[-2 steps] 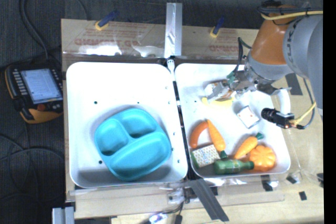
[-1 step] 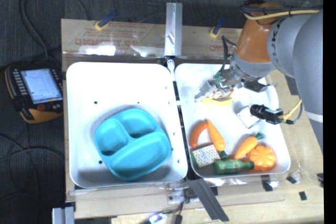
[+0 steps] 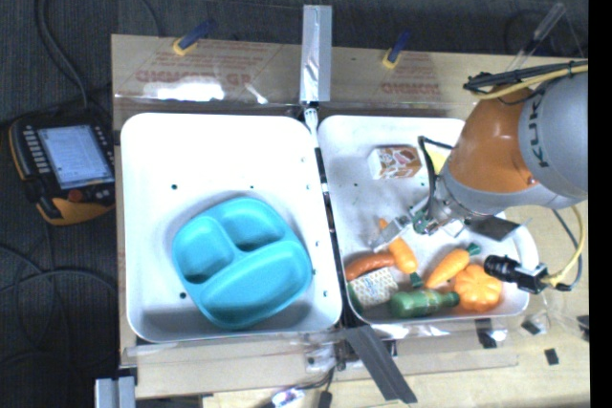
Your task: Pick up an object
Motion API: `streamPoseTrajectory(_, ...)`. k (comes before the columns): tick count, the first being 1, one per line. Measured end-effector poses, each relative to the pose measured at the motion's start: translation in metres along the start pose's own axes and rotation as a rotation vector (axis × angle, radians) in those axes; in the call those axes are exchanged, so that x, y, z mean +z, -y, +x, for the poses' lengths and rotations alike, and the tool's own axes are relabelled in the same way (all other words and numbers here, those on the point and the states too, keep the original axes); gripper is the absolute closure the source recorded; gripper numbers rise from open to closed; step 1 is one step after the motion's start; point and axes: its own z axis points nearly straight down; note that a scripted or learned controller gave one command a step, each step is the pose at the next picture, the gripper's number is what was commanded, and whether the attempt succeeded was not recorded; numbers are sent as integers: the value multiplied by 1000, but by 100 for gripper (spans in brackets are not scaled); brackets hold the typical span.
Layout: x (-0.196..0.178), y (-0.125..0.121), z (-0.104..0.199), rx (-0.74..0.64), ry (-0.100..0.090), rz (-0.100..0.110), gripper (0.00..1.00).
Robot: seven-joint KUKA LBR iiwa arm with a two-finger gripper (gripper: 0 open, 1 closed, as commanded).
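Two white bins side by side: left bin (image 3: 153, 158) well to the left of the pincer, right bin (image 3: 354, 139) under and around it. Grey arm (image 3: 516, 153) with orange band reaching in from the right, above the right bin. Blue divided plate (image 3: 241, 258) lying in the left bin, far left of the pincer. Pincer (image 3: 427, 220) low over the middle of the right bin; opening of its tips too small and dark to tell, nothing seen held. Brown packet (image 3: 396, 161) just above and left of the pincer, apart from it. Orange pepper (image 3: 478, 287) below and right. Green vegetable (image 3: 421, 302) straight below, at the front wall. Two carrots: one (image 3: 403, 255) just below-left of the pincer, another (image 3: 448, 268) just below-right. Sausage (image 3: 368, 263) and white-patterned piece (image 3: 375, 283) below-left, touching each other
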Motion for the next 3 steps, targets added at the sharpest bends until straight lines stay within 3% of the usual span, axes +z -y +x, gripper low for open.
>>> streamPoseTrajectory(1,0,7,-10,4,-1,-5,0)
streamPoseTrajectory(2,-10,5,-10,5,-2,-8,100)
streamPoseTrajectory(3,-193,1,44,-177,-5,5,100)
